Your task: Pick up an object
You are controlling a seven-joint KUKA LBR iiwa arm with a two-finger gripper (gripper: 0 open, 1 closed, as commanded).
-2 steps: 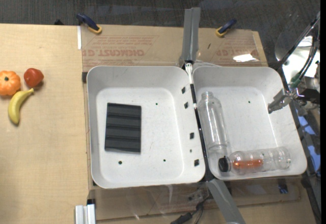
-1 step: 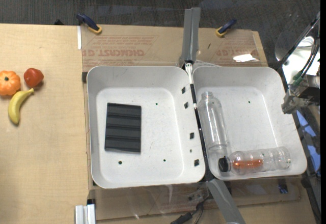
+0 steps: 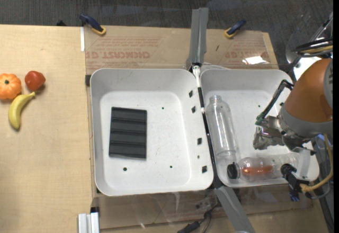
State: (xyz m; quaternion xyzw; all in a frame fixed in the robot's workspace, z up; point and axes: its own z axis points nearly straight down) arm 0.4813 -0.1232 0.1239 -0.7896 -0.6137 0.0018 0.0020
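Left bin (image 3: pixel 100 121): black ribbed block (image 3: pixel 127 133), lying flat, left of centre. Right bin (image 3: pixel 241 79): clear plastic bottle (image 3: pixel 222 127) along left wall; second clear bottle (image 3: pixel 258 169), black cap, orange contents, along front wall, near first bottle's lower end. Tool (image 3: pixel 263 136): low over right bin, just above second bottle; finger state cannot tell, nothing seen held. Desk (image 3: pixel 42 173) at left: tomato (image 3: pixel 34 80), orange fruit (image 3: pixel 9 87), banana (image 3: pixel 17 110), clustered.
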